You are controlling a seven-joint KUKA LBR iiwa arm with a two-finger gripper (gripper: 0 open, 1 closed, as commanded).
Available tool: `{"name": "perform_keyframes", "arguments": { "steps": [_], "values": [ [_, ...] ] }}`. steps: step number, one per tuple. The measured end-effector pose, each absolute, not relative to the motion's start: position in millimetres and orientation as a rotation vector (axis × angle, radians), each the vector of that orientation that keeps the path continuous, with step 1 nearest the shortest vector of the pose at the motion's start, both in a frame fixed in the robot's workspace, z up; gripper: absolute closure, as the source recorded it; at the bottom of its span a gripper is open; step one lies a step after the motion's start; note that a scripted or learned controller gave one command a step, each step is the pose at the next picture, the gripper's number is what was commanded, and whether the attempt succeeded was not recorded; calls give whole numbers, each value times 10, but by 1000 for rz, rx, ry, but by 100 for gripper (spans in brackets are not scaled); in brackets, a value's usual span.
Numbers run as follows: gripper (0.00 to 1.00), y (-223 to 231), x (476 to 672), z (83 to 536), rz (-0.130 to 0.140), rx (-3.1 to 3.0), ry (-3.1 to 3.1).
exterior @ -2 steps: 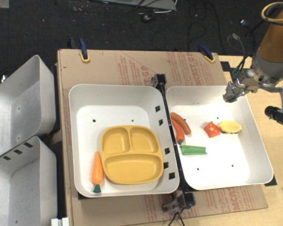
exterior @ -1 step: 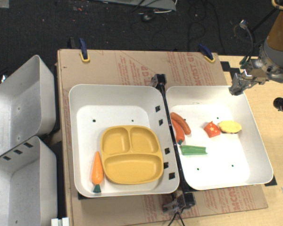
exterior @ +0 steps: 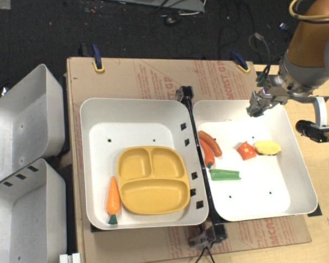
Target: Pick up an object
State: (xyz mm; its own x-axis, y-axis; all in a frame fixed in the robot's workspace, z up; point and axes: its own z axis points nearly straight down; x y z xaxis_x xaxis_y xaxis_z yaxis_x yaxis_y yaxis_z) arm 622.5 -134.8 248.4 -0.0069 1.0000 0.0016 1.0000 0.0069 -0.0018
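The right bin (exterior: 263, 193) holds two orange-red sausages (exterior: 209, 147) lying side by side near its left wall. A green bean pod (exterior: 225, 174) lies below them. A red wedge (exterior: 247, 150) touches a yellow slice (exterior: 267, 147) at mid right. My gripper (exterior: 256, 107) hangs over the bin's far edge, above and apart from the red wedge, with nothing seen in it.
The left bin (exterior: 93, 141) contains a yellow divided plate (exterior: 153, 179) and an orange carrot (exterior: 113, 198) along the plate's left side. A black clip (exterior: 185, 93) sits where the two bins meet. Two more white bins (exterior: 22, 147) stand off the bench at left.
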Motion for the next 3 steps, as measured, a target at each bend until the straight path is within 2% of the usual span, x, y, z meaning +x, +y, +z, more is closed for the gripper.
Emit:
{"name": "perform_keyframes", "arguments": {
  "steps": [1, 3],
  "values": [
    [100, -906, 6066, 2496, 0, -2213, -2227],
    [100, 308, 5921, 2447, -1, -2210, -2229]
  ]
}}
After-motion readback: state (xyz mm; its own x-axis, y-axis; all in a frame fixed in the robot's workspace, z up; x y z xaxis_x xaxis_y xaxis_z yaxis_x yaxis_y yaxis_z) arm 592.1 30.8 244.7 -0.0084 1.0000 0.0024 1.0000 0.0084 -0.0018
